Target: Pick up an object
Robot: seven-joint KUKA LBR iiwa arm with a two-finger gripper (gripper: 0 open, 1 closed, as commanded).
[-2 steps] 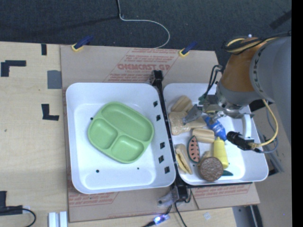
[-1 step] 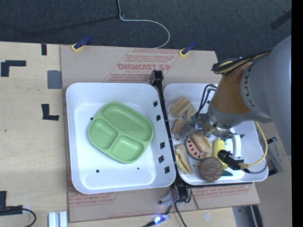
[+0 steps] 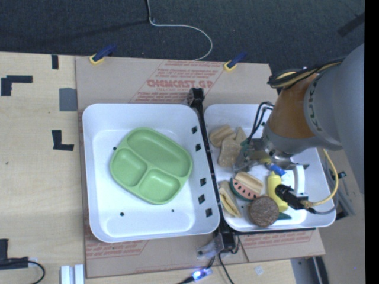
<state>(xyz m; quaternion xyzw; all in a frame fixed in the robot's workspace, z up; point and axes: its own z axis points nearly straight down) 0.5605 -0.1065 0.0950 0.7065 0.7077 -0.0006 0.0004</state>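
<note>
Toy foods crowd the right bin (image 3: 314, 220): one watermelon slice (image 3: 247, 186), one brown round cookie (image 3: 263, 211), one yellow piece (image 3: 275, 190), two tan bread-like pieces (image 3: 226, 142). One green divided plate (image 3: 151, 165) lies in the left bin (image 3: 100, 123) (alone there). The claw (image 3: 256, 156) hangs low among the foods; its state cannot be told.

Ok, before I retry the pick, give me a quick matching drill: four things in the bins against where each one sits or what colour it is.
Things:
1. divided plate
2. watermelon slice
3. round brown cookie
4. gripper

Descriptions:
A. near edge of the right bin, dark brown
B. lowered into the right bin, beside the tan pieces
C. light green, alone in the left bin
D. red with a green rind, middle of the right bin

Pairs: 1-C, 2-D, 3-A, 4-B
</note>
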